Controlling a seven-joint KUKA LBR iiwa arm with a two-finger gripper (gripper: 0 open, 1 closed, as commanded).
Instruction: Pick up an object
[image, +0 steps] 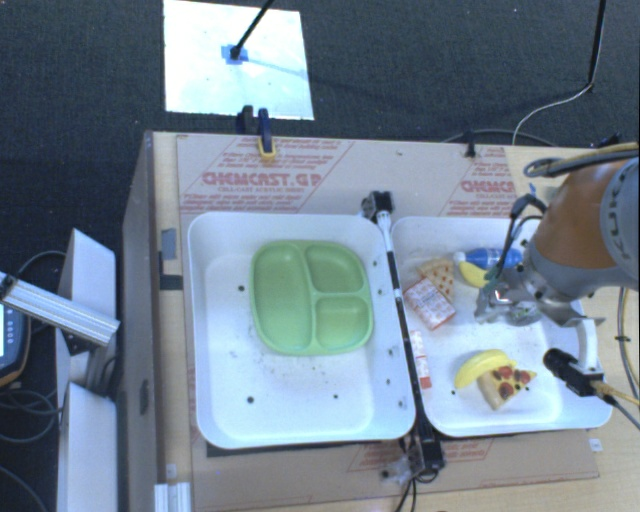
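Grey metal gripper (497, 303) is hovering in the right white plastic bin (440, 420); finger spacing is unclear. A curved yellow plastic banana (478, 365) is lying nearby, touching a toy pizza slice (506, 384).

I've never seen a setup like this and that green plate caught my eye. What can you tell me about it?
The green plate is a pale green divided tray, plastic by the look of it, squarish with rounded corners. It has three sections: one tall one on the view's left and two smaller ones stacked on the right. All three look bare. It lies flat, right side up, slightly turned, in the upper middle of the left bin. Nothing else touches it; the tool is over in the right bin.
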